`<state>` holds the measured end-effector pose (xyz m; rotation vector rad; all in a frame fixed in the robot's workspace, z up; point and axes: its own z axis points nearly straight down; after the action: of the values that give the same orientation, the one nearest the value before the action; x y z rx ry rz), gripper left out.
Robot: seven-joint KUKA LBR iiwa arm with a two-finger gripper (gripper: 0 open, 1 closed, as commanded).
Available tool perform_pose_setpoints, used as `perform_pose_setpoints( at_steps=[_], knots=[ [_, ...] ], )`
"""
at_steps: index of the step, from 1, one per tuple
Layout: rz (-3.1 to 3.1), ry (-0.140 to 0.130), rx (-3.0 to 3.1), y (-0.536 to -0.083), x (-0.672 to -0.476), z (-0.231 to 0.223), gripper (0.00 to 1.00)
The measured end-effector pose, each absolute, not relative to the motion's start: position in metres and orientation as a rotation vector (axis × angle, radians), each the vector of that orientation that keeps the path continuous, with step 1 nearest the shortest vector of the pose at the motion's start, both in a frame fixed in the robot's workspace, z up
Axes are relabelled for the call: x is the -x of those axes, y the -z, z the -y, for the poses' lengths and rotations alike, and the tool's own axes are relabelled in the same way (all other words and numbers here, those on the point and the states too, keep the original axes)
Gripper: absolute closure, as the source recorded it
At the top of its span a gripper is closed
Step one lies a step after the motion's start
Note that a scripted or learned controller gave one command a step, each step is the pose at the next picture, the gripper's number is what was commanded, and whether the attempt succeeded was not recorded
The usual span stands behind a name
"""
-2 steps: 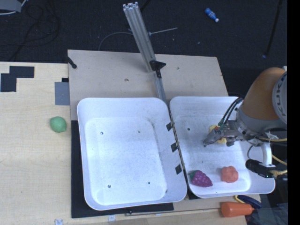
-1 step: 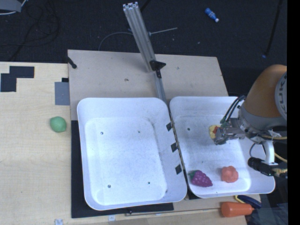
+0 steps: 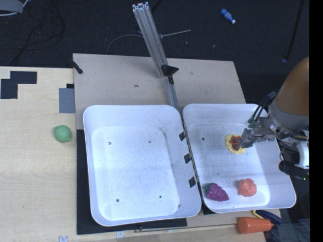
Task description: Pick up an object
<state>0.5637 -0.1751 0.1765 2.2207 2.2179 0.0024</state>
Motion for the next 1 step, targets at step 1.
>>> perform_pose_setpoints(
  at_steps=[1],
  knots=[
    [-2.219,-0.003,-2.22,-0.223,-0.5643,0.1757,1.0]
  ],
)
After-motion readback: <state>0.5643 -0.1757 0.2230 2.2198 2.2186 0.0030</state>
